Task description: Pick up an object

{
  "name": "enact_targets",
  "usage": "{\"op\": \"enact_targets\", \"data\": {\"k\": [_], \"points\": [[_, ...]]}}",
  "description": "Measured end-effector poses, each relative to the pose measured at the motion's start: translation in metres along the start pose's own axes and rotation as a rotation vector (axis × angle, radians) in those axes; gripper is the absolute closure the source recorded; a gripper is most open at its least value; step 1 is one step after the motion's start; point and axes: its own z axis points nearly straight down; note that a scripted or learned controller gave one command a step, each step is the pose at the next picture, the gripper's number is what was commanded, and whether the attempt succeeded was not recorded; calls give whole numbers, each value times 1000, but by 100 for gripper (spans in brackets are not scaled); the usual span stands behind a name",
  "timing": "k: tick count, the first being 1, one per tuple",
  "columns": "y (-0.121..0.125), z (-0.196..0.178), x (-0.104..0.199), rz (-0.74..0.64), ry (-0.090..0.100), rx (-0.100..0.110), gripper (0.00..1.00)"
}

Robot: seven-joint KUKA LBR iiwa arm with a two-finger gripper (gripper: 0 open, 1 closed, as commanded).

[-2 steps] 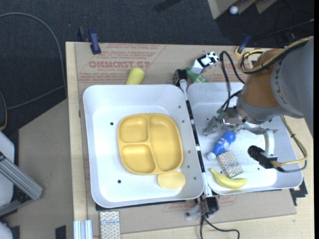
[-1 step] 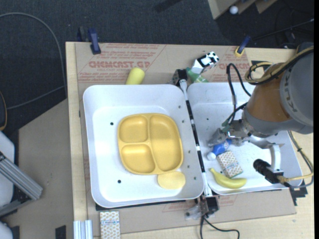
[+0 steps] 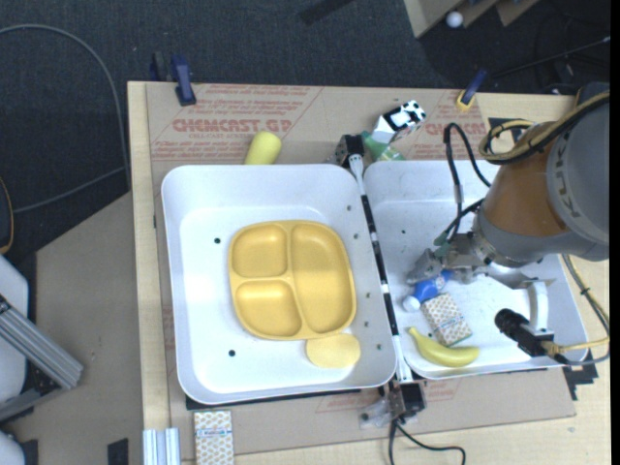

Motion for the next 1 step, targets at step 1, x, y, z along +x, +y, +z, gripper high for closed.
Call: {"op": "enact_targets", "data": {"k": [1], "points": [[4,0,14,-1,0,0,0]]}}
